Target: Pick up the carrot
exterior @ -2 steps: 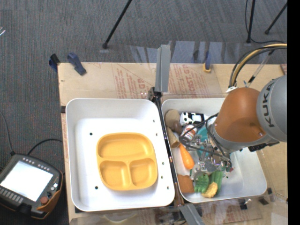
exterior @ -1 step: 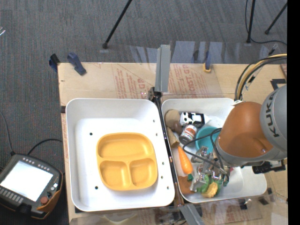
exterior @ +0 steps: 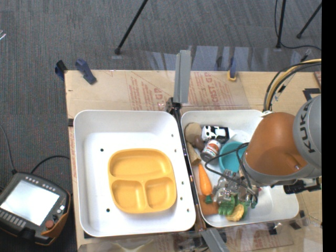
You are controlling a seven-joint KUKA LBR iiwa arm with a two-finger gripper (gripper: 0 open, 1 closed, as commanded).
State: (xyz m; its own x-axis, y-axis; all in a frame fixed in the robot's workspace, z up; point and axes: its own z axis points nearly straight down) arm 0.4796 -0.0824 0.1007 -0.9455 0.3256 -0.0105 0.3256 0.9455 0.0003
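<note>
The carrot [exterior: 204,179] is orange with a green tip and lies lengthwise by the left wall of the right bin [exterior: 286,210]. My gripper [exterior: 231,189] hangs low over that bin's front part. It is just right of the carrot's lower end and apart from it by a small gap. The arm's orange band [exterior: 273,147] covers the bin's right half. Nothing can be seen held in the gripper.
The left bin [exterior: 92,133] holds a yellow divided plate [exterior: 142,181]. Around the carrot lie a small can [exterior: 210,149], a teal bowl [exterior: 231,156], a black-and-white toy [exterior: 215,132], a green toy [exterior: 227,208], a yellow corn piece [exterior: 237,212] and a brownish item [exterior: 210,209].
</note>
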